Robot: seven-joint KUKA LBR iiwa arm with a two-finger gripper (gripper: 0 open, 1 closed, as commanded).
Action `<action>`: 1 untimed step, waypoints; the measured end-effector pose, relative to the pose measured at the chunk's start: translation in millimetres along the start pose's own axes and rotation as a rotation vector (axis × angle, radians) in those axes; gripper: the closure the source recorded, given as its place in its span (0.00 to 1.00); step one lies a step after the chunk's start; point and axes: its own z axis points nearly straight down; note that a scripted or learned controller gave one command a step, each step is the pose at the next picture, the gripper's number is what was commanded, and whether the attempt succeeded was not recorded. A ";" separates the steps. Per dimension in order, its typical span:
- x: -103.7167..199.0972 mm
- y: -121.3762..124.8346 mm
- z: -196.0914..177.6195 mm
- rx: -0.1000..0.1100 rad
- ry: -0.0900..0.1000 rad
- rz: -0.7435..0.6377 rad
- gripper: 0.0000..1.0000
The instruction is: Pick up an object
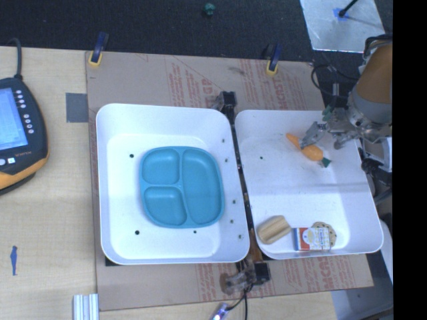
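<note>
An orange toy carrot (305,149) with a green tip lies in the upper part of the right bin (347,199). My gripper (327,139) hangs just above and to the right of it, open, its fingers (311,136) spread apart with nothing between them. A tan bread roll (273,229) and a flat cookie packet (313,238) rest near the right bin's front edge. The grey arm with its orange band (375,72) comes in from the right.
The left bin (113,179) holds a blue divided plate (181,186). A handheld pendant (19,132) lies on the bench at far left. Clamps (97,49) hold the cardboard at the back edge.
</note>
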 end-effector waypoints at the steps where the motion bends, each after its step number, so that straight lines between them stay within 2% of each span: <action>1: 31.3 16.3 29.1 0.001 0.001 0.000 0.00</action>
